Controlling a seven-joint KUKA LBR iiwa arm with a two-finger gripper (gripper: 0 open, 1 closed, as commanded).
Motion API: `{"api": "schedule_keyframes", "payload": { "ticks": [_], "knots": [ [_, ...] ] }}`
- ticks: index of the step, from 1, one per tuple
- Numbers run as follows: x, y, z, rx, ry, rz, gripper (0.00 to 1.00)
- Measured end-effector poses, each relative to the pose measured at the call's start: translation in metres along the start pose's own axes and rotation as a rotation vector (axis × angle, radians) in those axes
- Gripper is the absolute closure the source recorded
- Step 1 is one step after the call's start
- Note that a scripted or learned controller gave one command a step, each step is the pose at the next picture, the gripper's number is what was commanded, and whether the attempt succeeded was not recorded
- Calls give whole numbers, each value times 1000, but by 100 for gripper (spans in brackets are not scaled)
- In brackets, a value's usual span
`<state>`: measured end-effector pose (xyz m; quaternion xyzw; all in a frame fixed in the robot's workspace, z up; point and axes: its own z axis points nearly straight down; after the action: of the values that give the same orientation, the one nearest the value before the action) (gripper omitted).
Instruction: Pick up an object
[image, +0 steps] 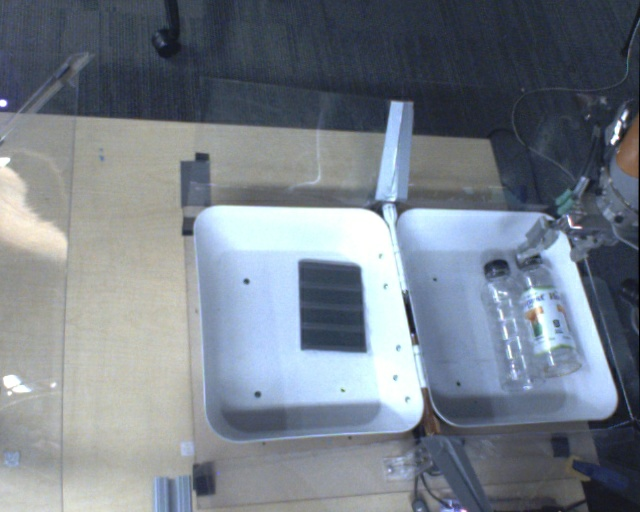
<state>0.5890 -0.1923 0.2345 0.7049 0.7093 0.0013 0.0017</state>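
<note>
jaws (540, 238) hover near the clear bottles (530, 320), gap unclear; slick rounded plastic could roll or slip free.

Grey arm (618, 200), orange band

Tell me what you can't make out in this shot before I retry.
- Hand, camera view: small and blurred over the right white bin; finger state unreadable.
- Two clear plastic bottles: transparent bodies overlap, so their outlines merge; label print too small.
- Dark ribbed rectangular block in the left white bin: height unclear from above.
</note>
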Motion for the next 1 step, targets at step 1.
{"api": "schedule_keyframes", "payload": {
  "ticks": [1],
  "knots": [
    [-12,13,135,0,0,-53,0]
  ]
}}
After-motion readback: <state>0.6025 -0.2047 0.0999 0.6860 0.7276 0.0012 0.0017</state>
